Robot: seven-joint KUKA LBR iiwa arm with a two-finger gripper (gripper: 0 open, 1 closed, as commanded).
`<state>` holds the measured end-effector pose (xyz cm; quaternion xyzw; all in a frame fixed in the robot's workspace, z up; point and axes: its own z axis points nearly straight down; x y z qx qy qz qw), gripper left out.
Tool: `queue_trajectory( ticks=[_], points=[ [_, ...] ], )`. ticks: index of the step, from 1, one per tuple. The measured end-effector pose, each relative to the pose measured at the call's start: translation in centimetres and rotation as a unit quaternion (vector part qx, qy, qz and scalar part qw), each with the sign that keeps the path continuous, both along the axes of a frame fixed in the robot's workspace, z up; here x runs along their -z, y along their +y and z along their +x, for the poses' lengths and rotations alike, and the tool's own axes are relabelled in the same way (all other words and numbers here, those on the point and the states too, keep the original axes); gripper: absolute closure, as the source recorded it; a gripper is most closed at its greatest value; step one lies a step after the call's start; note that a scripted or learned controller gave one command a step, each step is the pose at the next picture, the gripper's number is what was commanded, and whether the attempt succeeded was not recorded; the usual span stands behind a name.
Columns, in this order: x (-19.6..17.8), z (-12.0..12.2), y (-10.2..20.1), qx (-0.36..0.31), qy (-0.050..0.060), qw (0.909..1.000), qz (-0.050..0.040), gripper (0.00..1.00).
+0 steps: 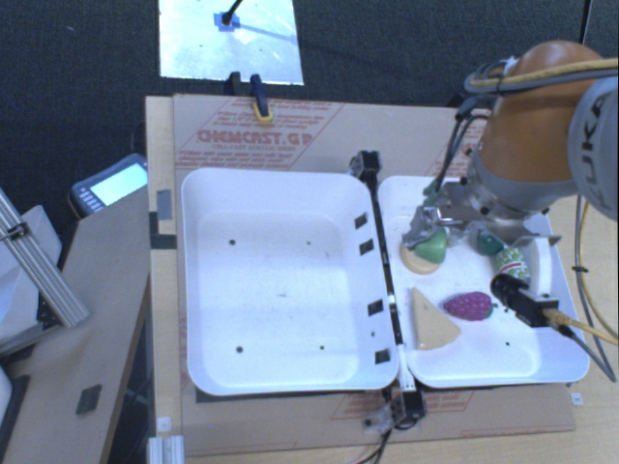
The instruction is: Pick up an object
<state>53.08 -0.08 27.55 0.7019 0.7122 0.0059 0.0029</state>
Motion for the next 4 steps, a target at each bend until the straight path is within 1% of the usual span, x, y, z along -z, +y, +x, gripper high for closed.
queue_trajectory(
  ticks=[1, 2, 3, 4],
  points=[
    [1.8, 0.8, 6.3, 0.002, 0.006, 1.0000, -0.0010, 1.00],
    [-9.9, 0.1, 8.6, 0.003, -0.001, 1.0000, -0.0001, 1.00],
    [-2.0, -4.3, 7.5, 0.007, 0.009, 0.9999, -0.0023, 1.00],
    [-14.3, -4.3, 9.6, 0.004, -0.001, 1.0000, 0.0002, 1.00]
  ],
)
